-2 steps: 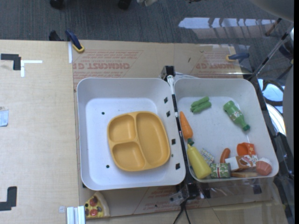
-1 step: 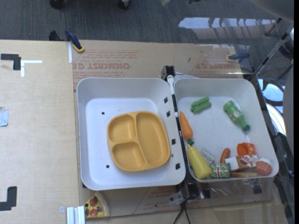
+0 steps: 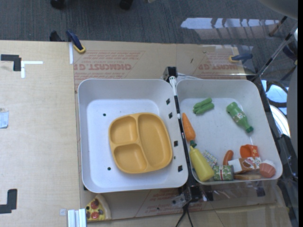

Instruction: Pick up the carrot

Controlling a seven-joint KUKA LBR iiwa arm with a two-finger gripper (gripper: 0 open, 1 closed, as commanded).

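Nearest edge: a pizza-slice toy (image 3: pixel 96 209) lies on the bench outside the bins, just in front of the left bin's near corner.

Left bin (image 3: pixel 90 126): holds one yellow divided plate (image 3: pixel 140 142) with three compartments, nothing in them. Bare white floor runs all round the plate.

Right bin (image 3: pixel 258 103), near end crowded: a yellow squeeze bottle (image 3: pixel 201 164) lies by the left wall, a green can (image 3: pixel 222 172) is just beside it, and a red-and-orange cluster of packets (image 3: pixel 251 161) is packed into the near right corner. The items in that cluster are too jumbled to name singly; possibly toy food boxes.

Carrot (image 3: pixel 188 126): in the right bin, lying along its left wall, close to the divider between the bins, thick end towards the yellow squeeze bottle and nearly touching its cap. Open floor lies to the carrot's right; the wall crowds its left side.

Farther in: a green bottle (image 3: pixel 239 116) lies tilted near the right wall, and a pair of green pods (image 3: pixel 203 106) sits towards the far end, well apart from the carrot.

Beyond the bins: cardboard sheet (image 3: pixel 118 63) with blue clamps (image 3: pixel 75 41), then grey carpet.

Claw state: cannot tell.
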